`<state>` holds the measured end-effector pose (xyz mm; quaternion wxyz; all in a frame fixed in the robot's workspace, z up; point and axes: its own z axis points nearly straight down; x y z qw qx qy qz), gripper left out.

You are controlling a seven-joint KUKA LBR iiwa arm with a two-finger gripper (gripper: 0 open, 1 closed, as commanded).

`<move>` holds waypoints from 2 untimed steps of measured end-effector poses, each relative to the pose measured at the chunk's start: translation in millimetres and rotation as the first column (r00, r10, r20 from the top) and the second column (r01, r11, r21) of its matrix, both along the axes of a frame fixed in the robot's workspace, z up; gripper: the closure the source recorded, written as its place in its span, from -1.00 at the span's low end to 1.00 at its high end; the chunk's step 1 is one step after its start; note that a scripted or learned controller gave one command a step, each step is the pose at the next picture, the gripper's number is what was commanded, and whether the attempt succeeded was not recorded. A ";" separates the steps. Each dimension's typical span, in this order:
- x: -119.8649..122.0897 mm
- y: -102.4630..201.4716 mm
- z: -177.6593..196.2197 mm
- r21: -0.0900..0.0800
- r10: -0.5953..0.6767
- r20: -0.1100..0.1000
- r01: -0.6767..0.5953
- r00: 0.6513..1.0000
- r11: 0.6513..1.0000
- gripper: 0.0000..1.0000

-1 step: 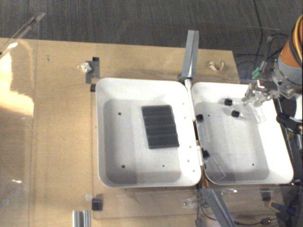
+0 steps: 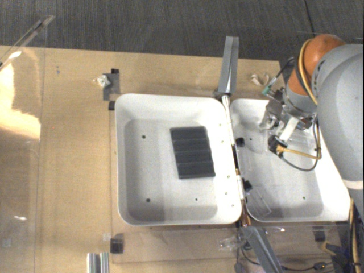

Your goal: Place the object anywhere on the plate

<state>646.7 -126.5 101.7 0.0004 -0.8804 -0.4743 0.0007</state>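
Far to the left of my fingers [image 2: 271, 123] the bench [image 2: 68, 152] is bare wood. Then comes the left bin [image 2: 121, 152], well apart from my fingers. On its floor lies one dark ribbed slab [image 2: 193, 152], flat and near the middle. I take this slab for the plate, because it is the only flat thing there. It lies free on all sides, so a drop from above should be easy.

Just to the left of my fingers, two small dark clips [image 2: 240, 142] sit on the seam where the bins touch. I think they hold the bins together.

My fingers hang over the back part of the right bin [image 2: 296, 209], close to its left wall. From this slant I cannot tell if they are open or closed, because my wrist covers them. The object I cannot make out, neither between my fingers nor on the white floor below and to the right of them. Nothing rests on the slab, so the placing is not yet done.
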 end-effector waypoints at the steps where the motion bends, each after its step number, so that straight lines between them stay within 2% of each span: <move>1: 10.5 75.8 84.6 -0.002 0.373 0.007 -0.373 0.928 0.928 1.00; 2: 22.8 136.6 84.2 -0.003 0.635 0.006 -0.635 0.772 0.772 1.00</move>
